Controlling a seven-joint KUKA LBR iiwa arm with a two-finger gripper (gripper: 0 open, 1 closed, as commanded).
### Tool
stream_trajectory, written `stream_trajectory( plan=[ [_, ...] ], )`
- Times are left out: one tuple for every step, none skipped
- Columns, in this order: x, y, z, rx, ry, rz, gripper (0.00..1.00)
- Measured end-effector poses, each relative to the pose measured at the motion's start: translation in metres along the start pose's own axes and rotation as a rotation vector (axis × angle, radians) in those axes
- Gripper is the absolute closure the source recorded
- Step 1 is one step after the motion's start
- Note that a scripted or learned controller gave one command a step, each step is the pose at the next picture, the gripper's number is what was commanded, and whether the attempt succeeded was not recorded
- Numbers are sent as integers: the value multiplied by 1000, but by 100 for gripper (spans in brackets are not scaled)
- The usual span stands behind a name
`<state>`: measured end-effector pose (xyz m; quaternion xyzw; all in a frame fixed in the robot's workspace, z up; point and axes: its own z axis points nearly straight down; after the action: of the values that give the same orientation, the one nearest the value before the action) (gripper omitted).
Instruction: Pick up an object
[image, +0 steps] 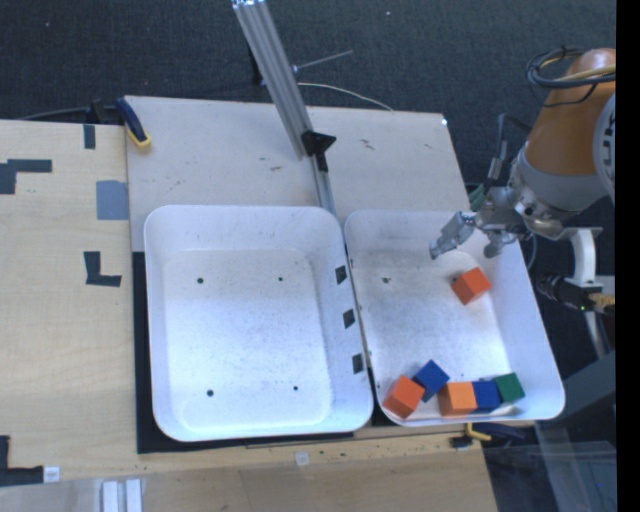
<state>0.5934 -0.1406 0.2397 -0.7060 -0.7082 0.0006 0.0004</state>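
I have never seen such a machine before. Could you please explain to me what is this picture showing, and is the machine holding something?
One camera, fixed above a bench, looks down at a slant. The grey and orange shape at the right is a robot arm. Its pincer hangs over the right bin, open, with nothing between its fingers. This shallow white bin holds small cubes: an orange cube alone just below the pincer, and five more (two orange, two blue, one green) along the near edge. The left bin sits beside it.

Below the gripper (467, 236), the right bin (400, 330) looks like smooth white plastic, speckled dark, as does the left bin (240, 400) beyond. The orange block (470, 286) nearest it appears matt. The bench (60, 340) resembles pale wood.
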Motion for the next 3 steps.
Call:
stream_trajectory(
  plan=[
    [60,-60,-31,0,3,-3,0],
    [3,-90,37,8,-1,9,0],
    [-30,-18,84,1,0,1,0]
  ],
)
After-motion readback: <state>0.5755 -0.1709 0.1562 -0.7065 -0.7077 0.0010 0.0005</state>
